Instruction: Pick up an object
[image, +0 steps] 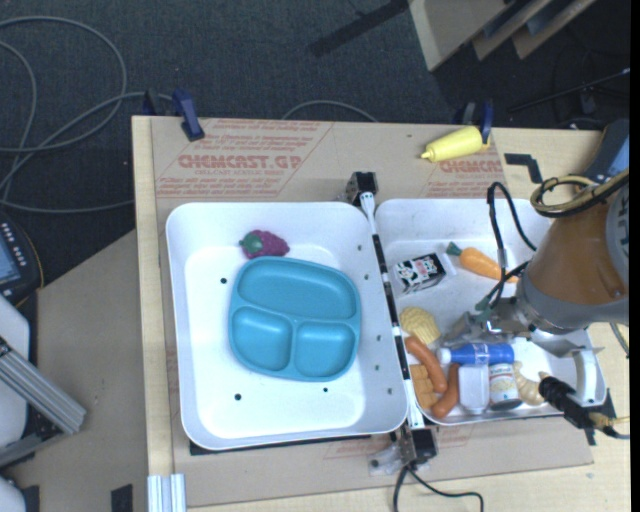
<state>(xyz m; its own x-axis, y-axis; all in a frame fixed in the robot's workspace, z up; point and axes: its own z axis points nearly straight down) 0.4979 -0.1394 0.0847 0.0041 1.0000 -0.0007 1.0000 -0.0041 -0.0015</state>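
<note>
gripper (478, 325) low in right bin (440, 215), state unclear | smooth bottle (482, 355) just below | bumpy corn (419, 324) left | glossy sausages (432, 373) lower-left | tapered carrot (478, 262) above

Arm (585, 265) — grey w/ broad orange band, black cables looped alongside.

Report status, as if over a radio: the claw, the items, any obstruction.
Claw low in right bin, among toy food. Nothing seen held. Bottle, sausages, corn crowd it. Blue tray in left bin.
</note>
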